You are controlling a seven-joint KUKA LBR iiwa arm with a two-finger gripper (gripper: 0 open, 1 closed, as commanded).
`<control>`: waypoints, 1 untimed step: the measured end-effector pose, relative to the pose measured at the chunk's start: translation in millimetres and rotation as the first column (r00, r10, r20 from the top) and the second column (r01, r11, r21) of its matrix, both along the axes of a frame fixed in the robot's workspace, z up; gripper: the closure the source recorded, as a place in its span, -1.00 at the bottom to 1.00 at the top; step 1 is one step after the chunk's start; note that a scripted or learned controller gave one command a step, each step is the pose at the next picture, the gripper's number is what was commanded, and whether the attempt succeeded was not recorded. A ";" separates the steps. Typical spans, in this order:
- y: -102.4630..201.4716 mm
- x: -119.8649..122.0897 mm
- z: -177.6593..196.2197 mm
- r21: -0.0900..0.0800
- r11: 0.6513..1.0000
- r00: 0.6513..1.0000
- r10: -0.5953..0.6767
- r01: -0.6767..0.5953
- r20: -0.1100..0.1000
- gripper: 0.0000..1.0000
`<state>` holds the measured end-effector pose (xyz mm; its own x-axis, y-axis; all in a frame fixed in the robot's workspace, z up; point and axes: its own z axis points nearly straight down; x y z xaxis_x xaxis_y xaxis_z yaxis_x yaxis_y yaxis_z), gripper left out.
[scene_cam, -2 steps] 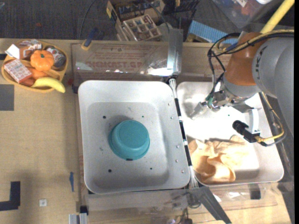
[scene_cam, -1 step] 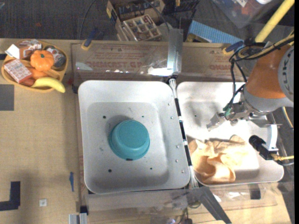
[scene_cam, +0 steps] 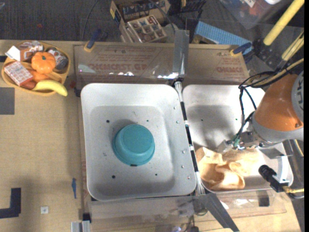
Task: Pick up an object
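A crumpled tan cloth (scene_cam: 221,169) lies at the near end of the right bin (scene_cam: 212,105). My gripper (scene_cam: 233,145) is low in that bin, right at the cloth's upper right edge, under the orange wrist band (scene_cam: 280,111). A fold of cloth rises toward it, but the wrist hides the tips. A teal bowl (scene_cam: 134,144) sits upside down in the middle of the left bin (scene_cam: 96,105).
A yellow dish with a banana, a small pumpkin and packets (scene_cam: 36,69) stands on the bench at the far left. Cardboard walls (scene_cam: 130,62) back both bins. Black cables (scene_cam: 248,100) loop above the wrist. A black fitting (scene_cam: 270,174) juts out near the right bin's front corner.
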<state>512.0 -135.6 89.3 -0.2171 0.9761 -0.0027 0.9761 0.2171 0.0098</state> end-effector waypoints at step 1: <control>-1.5 1.2 11.1 -0.001 1.000 1.000 -0.003 0.004 0.006 1.00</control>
<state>513.2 -137.1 100.4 -0.2137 0.9769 -0.0054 0.9768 0.2137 0.0153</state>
